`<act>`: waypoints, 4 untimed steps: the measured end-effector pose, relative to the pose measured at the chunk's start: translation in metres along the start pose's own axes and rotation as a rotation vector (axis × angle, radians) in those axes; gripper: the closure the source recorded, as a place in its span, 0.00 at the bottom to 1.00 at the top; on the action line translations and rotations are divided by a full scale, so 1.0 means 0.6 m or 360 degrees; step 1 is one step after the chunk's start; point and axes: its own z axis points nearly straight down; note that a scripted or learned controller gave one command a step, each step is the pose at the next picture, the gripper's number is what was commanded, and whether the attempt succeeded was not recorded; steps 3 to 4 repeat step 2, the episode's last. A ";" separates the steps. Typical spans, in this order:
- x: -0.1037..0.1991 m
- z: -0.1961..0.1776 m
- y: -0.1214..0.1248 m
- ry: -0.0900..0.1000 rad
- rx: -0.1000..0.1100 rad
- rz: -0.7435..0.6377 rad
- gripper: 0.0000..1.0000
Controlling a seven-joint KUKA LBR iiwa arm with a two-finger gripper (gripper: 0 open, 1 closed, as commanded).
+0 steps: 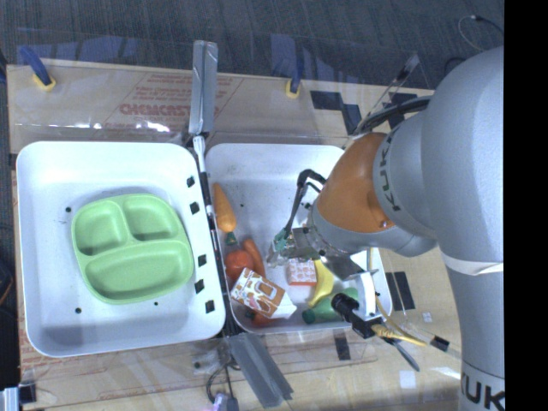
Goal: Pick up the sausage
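Just left of my gripper [285,245] lay the sausage [223,209] (orange-brown, against the bin's [274,157] left wall); whether my gripper stood apart or together, I couldn't tell.

Your grey arm [445,169] with its orange band [360,187] reaches from the right over the right bin [274,157], the gripper [289,245] low above a crowd of items: an orange sausage [223,210] along the left wall, a small carton [256,294], a yellow piece [323,282], a green one [324,312]. In the left bin [51,315] lies a green divided plate [131,247].
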 end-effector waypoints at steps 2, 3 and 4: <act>0.080 -0.244 -0.001 0.0017 0.0029 0.0037 0.00; 0.080 -0.244 -0.001 0.0017 0.0029 0.0037 0.00; 0.080 -0.244 -0.001 0.0017 0.0029 0.0037 0.00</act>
